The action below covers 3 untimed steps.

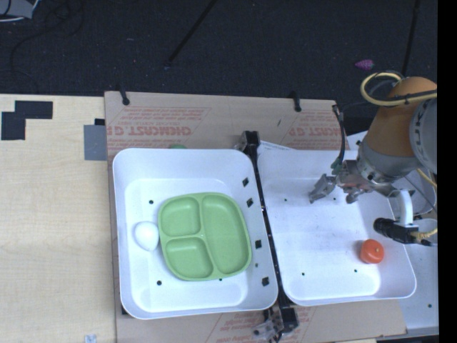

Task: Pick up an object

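Watching the small orange ball (pixel 371 251), I place it in the right bin (pixel 314 281), close to that bin's right wall and toward its front edge, alone on the white floor. The gripper (pixel 337 190) hangs over the same bin's back half, nearer its middle and well apart from the ball. Its fingers are spread wide, with nothing between them.

My main worry is the ball's shape. It looks round and smooth, so a finger that comes down off-centre would likely nudge it away rather than trap it, and the jaws would close on air. The second worry is the wall: with the ball lying so near the bin's right side, I judge there is little room for the outer finger, which could land on the rim or pin the ball against the slope.

Past the right bin's left wall, the left bin (pixel 118 191) holds a green divided plate (pixel 203 236) with a white egg-shaped thing (pixel 146 235) just beside it. They are out of harm's way, though a reach across would have to clear both walls.
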Each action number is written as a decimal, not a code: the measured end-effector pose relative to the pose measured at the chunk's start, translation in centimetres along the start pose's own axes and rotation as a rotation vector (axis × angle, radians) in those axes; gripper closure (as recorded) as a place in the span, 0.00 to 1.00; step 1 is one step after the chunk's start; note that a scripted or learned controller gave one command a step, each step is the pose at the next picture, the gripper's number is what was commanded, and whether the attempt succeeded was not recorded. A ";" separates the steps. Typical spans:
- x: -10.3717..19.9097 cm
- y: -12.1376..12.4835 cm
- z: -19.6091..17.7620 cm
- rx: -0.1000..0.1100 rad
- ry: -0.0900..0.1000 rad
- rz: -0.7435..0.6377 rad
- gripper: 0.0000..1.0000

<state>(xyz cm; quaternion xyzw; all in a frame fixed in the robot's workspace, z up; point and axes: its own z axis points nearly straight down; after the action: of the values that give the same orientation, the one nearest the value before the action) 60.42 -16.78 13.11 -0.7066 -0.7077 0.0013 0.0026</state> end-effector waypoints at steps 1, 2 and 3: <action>-0.1 0.0 -1.2 -0.002 -0.001 0.001 1.00; 0.0 0.2 -7.6 -0.008 -0.003 0.001 1.00; -0.1 0.3 -12.7 -0.009 -0.003 0.000 1.00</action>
<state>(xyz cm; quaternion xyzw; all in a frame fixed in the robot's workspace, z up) 60.78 -16.92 25.77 -0.7066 -0.7076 -0.0009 -0.0016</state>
